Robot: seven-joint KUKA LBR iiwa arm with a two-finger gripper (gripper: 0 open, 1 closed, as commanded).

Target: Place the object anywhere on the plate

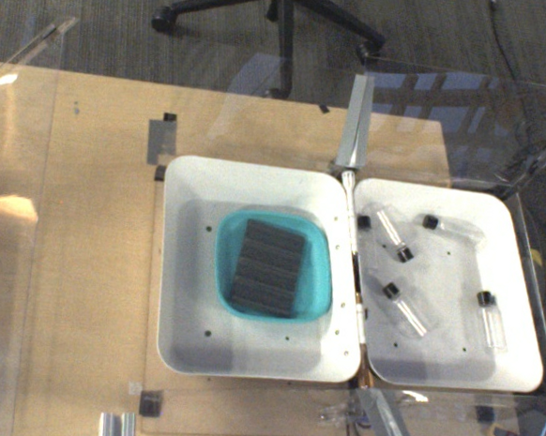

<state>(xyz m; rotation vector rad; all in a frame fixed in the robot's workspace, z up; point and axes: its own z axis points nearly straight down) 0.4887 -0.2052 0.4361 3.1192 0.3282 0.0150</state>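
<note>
Left bin (pixel 179 280): dark ridged block (pixel 268 267) lying on teal plate (pixel 318 263), within its rim | Right bin (pixel 521 298): clear tubes (pixel 390 229) with black caps, scattered | Hand: state cannot be told | Risk: a further reach into the plate could knock the block off.

My bench (pixel 80 272) is of pale wood, with a bright patch of light (pixel 6 207) on it, far to the left of the white bins (pixel 178 346). Behind the bench I see a grey carpet floor (pixel 102 1). On this floor, beyond the bins, stands the black star base of an office chair (pixel 284 20). Clear panels around the bench give some reflections.
</note>
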